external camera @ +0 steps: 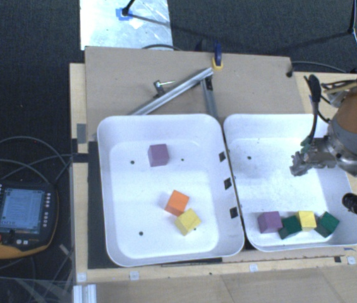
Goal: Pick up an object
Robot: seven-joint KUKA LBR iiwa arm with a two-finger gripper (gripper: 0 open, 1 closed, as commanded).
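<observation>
The left bin (112, 169) holds a purple cube (158, 154) toward the back, an orange cube (177, 202) in the middle and a yellow cube (187, 221) just in front of it. Along the front of the right bin (254, 131) lie a purple cube (269, 221), a dark green cube (289, 226), a yellow cube (307, 219) and another green cube (326, 223). My gripper (299, 165) hangs over the middle right of the right bin, well behind that row of cubes, with nothing seen in it.
A metal bar (172, 92) lies slanted on the brown board behind the bins. A teach pendant (15, 216) with cables sits on the floor at left. The arm's body (355, 125) covers the right bin's far right side.
</observation>
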